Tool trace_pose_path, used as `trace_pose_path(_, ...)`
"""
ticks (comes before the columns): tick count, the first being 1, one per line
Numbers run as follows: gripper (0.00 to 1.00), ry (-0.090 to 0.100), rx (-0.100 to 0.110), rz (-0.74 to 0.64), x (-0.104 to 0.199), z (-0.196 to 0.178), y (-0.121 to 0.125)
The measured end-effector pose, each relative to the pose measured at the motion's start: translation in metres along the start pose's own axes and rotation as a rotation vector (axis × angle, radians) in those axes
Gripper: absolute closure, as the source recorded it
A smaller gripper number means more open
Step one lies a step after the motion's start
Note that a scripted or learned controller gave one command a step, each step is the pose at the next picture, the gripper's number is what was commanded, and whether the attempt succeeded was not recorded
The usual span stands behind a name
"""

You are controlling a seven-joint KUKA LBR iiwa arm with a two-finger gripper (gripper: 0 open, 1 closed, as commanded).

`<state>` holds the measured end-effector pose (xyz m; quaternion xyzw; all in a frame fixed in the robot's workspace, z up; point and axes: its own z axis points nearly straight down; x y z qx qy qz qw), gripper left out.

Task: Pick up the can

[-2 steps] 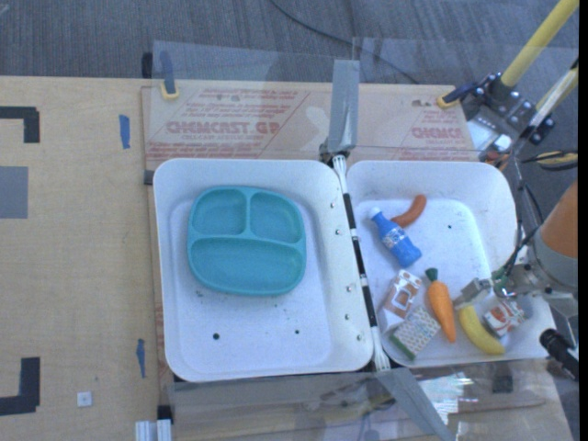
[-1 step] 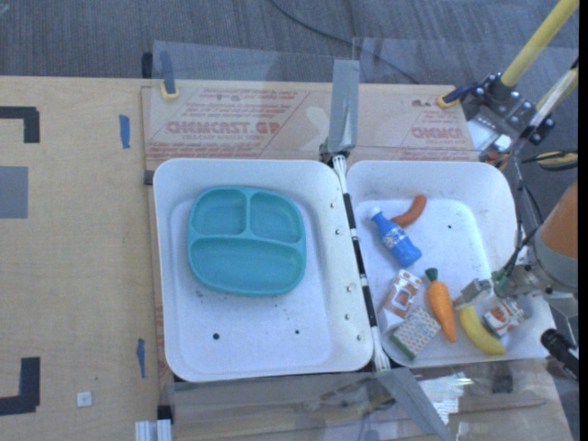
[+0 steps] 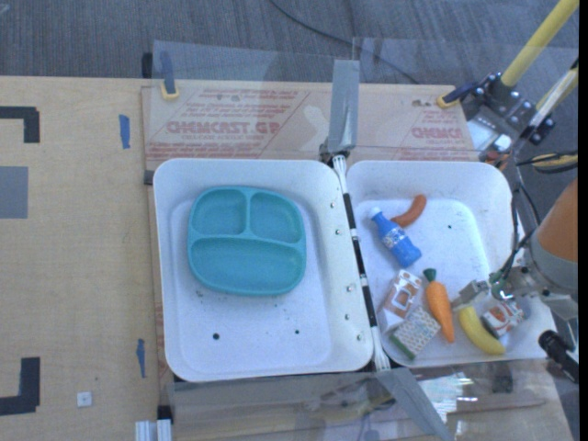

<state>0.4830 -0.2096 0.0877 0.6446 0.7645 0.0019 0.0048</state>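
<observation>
- Your hand [image 3: 496,294] sits low in the right bin [image 3: 459,177]; can't tell its state.
- Small can [image 3: 502,317] beside smooth yellow banana [image 3: 480,331].
- Ribbed orange carrot [image 3: 440,309] close by.

bench [image 3: 64,274] | left bin [image 3: 170,274], right bin [image 3: 487,177] side by side | cardboard sheet [image 3: 230,122]

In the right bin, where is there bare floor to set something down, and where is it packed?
Bare floor in the right bin: the back strip behind the sausage, and the middle right of the blue bottle. Crowded: the front, around the carrot, banana and gripper.
</observation>
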Motion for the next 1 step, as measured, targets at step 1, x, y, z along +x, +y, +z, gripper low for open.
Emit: trace_pose_path(1,0.00,0.013,0.003,-0.037,-0.0070,-0.0005,0.0005)
